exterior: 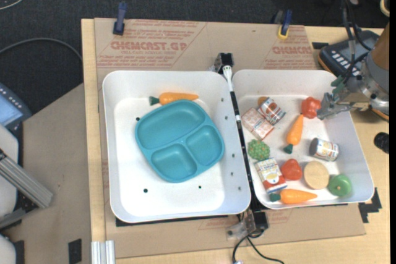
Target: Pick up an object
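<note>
My gripper [327, 106] hangs over the right bin [365, 161], touching the red tomato [310, 107] at the far side, though I cannot tell its grip.

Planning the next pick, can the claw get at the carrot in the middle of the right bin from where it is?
Probably yes. The carrot lies with bare floor around it, and the claw hovers just up-right of it.

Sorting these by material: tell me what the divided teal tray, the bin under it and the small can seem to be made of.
Teal tray: probably moulded plastic, matte, judging by its uniform colour and soft rounded dividers.
Left bin: likely thin white plastic, slightly glossy, with rounded corners and a smooth rim.
Small can: metal-looking grey ends around a printed label; possibly a plastic toy, too small to tell.
</note>
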Tool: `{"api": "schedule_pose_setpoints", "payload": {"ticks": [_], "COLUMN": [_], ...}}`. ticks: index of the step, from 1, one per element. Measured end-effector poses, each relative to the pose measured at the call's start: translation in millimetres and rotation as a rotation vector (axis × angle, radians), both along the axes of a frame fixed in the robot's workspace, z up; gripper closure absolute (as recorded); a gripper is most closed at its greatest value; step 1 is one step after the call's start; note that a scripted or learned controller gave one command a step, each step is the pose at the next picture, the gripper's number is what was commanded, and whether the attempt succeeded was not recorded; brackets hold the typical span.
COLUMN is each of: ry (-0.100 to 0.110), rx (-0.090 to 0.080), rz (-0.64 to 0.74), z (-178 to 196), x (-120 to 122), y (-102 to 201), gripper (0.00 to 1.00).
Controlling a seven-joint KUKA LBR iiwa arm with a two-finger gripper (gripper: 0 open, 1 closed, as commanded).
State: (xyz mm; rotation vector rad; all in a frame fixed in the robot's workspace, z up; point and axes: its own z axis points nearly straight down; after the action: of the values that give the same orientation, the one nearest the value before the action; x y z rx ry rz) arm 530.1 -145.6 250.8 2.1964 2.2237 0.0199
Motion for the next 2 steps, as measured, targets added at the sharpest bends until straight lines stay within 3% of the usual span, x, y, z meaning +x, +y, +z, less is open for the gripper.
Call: {"api": "schedule_pose_setpoints", "payload": {"ticks": [1, 2], "ry": [0.015, 0.026], "rx": [0.007, 0.003], "rz": [0.005, -0.017], "z": [19.4, -11.2], "x": [0.8, -24.8], "y": [166.3, 119.5], "gripper": [1.00, 1.00]}}
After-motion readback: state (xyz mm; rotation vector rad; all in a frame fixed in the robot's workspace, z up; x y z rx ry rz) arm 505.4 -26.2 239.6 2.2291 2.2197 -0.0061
